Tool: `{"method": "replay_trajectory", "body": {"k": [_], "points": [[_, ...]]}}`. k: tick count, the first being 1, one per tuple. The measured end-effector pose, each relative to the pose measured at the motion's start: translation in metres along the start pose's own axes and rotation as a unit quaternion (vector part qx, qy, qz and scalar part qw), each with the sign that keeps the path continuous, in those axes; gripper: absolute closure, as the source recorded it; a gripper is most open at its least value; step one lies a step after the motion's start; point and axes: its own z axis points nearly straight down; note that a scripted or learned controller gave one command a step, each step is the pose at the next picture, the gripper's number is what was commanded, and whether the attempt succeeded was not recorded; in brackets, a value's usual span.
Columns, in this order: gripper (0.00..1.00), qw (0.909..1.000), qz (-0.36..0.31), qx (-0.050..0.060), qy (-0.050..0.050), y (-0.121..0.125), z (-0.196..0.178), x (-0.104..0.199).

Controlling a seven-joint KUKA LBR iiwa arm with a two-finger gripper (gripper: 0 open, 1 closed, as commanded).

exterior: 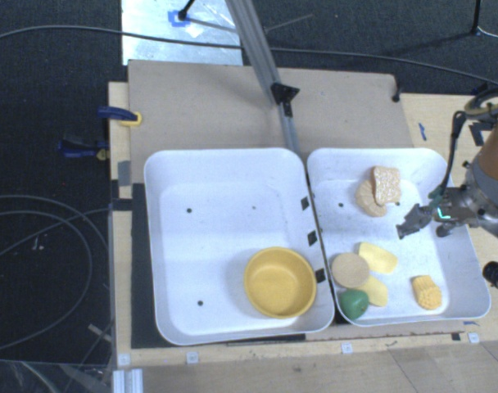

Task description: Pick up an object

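Gripper (419, 221) seen over right bin (458, 301), just right of cracker (387, 185). Fingers spread, nothing held. Cracker stacked on biscuit (368, 200); yellow pieces (378, 258) lie below cracker. Risk judged: stacked cracker could be nudged off, or slip from fingers, if descent lands off-centre.

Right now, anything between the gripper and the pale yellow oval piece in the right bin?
Nothing visible. The gripper hovers over the right white bin; bare bin floor separates it from the pale yellow oval piece. The round tan disc lies beyond it.
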Motion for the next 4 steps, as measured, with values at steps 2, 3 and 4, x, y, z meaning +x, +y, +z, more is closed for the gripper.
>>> {"method": "replay_trajectory", "body": {"k": [2, 3, 4], "points": [[0.0, 1.0, 0.002, 0.003, 0.001, -0.001, 0.062, -0.001], [0.0, 1.0, 0.002, 0.002, 0.001, 0.0, 0.117, 0.009], [0.0, 1.0, 0.002, 0.001, 0.0, 0.001, 0.15, 0.01]]}}
